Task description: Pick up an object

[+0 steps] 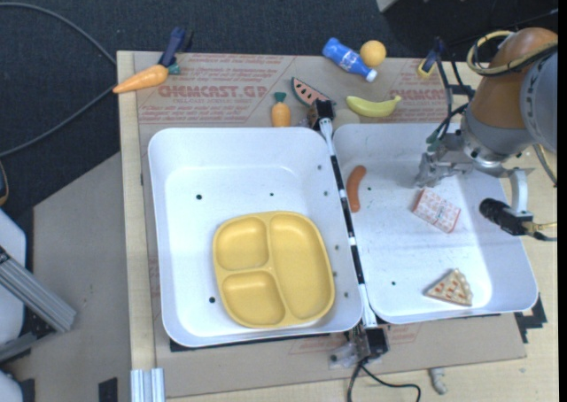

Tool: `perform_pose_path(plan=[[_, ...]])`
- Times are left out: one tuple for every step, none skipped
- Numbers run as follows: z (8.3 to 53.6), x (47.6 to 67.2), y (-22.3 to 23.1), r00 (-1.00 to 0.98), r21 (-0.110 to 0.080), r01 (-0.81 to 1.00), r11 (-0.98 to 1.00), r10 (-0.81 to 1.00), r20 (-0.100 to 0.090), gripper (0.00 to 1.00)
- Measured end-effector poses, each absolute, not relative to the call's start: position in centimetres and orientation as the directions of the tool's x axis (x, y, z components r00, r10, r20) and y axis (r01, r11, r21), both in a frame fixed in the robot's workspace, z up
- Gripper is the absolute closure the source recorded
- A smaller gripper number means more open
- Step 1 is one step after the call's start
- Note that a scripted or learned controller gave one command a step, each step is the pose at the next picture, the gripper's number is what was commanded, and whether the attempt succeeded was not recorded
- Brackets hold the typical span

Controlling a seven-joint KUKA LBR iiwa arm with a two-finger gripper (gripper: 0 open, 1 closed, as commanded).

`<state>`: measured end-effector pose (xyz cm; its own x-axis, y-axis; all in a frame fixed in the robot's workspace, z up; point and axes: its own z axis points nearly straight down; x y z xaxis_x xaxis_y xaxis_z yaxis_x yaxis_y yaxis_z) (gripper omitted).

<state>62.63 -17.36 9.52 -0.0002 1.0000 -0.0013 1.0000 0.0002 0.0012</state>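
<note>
A: Hand (pixel 437 170) — position?

B: Low in the right shallow white plastic bin (pixel 496 298), upper part, below the grey arm with the orange band (pixel 507 99). Metal fingers point down toward the bin floor. Whether they are spread or pressed together, cannot tell; too small and too dark there.

A: Nearest object?

B: A small square pink-and-white checked packet (pixel 437 211), lying flat just below the hand. Contact between the two, cannot tell. Nothing visible between the fingers.

A: Others in that bin?

B: A brown-orange toy sausage (pixel 355 189) by the left wall, lying lengthwise. A tan triangular waffle-patterned wedge (pixel 449 288) near the front right corner, well apart from the hand.

A: Left bin?

B: The left shallow white plastic bin (pixel 177 170) carries a yellow plastic tray with three compartments (pixel 273 267), set toward the front.

A: Beyond the bins?

B: On the cardboard-topped desk (pixel 221 81), along the back edge: a yellow toy banana (pixel 373 106), a blue-and-white toy bottle (pixel 348 59), a small orange ball (pixel 373 52), a toy watermelon slice (pixel 306 90), a short orange toy carrot (pixel 280 113). A longer orange toy carrot (pixel 142 80) lies at the back left corner, tip over the edge.
</note>
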Motion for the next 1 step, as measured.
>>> perform_pose_path(plan=[[9.50,62.61,-17.35,0.000,0.001,1.000,0.000,1.000,-0.001,0.00]])
